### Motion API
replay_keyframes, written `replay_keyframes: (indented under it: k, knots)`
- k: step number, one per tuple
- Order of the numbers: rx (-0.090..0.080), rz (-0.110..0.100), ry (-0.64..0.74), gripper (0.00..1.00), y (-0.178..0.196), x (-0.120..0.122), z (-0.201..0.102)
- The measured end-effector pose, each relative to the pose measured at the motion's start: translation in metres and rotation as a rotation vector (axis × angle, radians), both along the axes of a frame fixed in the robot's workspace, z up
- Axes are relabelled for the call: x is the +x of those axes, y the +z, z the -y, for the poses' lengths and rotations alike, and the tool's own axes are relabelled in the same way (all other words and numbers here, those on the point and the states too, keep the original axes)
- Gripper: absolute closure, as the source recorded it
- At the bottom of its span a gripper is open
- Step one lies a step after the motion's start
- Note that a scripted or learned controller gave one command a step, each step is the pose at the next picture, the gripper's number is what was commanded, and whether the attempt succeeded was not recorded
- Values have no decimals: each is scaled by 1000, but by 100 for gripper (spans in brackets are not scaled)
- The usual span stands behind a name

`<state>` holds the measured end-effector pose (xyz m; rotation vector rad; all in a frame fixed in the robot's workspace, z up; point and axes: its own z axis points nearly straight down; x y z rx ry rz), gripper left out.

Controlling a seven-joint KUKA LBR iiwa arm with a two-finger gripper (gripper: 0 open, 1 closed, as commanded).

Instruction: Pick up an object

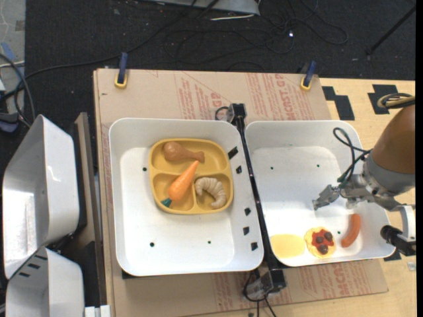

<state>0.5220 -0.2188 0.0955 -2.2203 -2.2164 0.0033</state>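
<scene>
Gripper [328, 197] over right bin [291, 137], fingers apparently spread, holding nothing.
Sausage [351, 230] lies near the bin's front right corner; suggest centring over it, then descending.

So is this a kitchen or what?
Probably a robot lab, not a kitchen: toy food on a yellow plate, white bins clamped to a board, a robot arm, and cables on the floor.

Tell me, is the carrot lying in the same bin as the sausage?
No. The carrot lies on the yellow plate in the left bin, while the sausage lies in the right bin.
</scene>
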Motion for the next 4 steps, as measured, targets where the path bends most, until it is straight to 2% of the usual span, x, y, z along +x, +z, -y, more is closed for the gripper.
replay_keyframes:
  k: [1, 3, 4]
  knots:
    - [-2, 5, 0, 100, 13, 2, 0]
    - [-4, 10, 6, 100, 117, 11, -6]
    - [-1, 7, 10, 100, 130, 17, -65]
